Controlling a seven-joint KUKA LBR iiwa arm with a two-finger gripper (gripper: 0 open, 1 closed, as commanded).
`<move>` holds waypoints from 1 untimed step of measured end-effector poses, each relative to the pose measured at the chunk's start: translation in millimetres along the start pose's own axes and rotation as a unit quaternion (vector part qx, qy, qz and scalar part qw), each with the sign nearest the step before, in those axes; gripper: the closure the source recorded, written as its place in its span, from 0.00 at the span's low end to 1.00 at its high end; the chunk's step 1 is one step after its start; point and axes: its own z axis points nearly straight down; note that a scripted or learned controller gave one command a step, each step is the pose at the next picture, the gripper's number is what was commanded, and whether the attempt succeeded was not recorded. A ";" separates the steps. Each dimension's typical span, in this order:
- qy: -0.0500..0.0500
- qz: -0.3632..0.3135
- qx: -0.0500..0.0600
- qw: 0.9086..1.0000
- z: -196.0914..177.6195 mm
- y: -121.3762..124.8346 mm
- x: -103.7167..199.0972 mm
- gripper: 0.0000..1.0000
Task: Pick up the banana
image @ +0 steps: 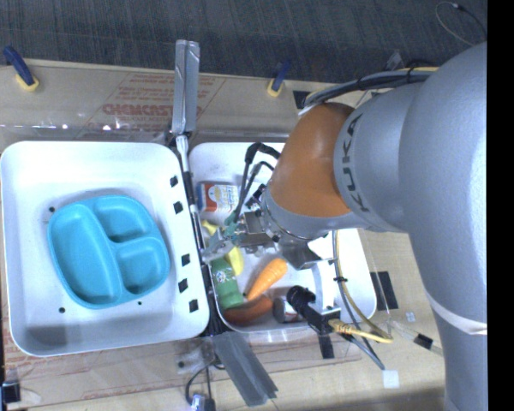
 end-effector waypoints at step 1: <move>-0.001 -0.105 -0.002 0.995 -120.1 -7.2 -2.4 0.00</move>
